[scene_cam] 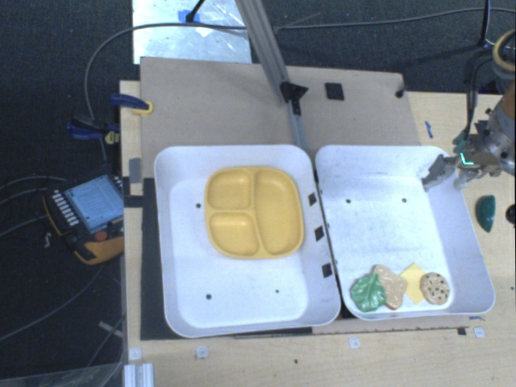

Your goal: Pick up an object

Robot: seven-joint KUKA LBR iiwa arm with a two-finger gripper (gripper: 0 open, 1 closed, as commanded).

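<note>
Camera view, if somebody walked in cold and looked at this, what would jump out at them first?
Likely the yellow divided plate, sitting alone in the left bin and bright against the white. Next, the small cluster of toy foods in the right bin's near corner: a green leaf, a tan piece, a yellow wedge and a cookie. The hand hangs over that bin's far right edge, away from the cluster.
</note>
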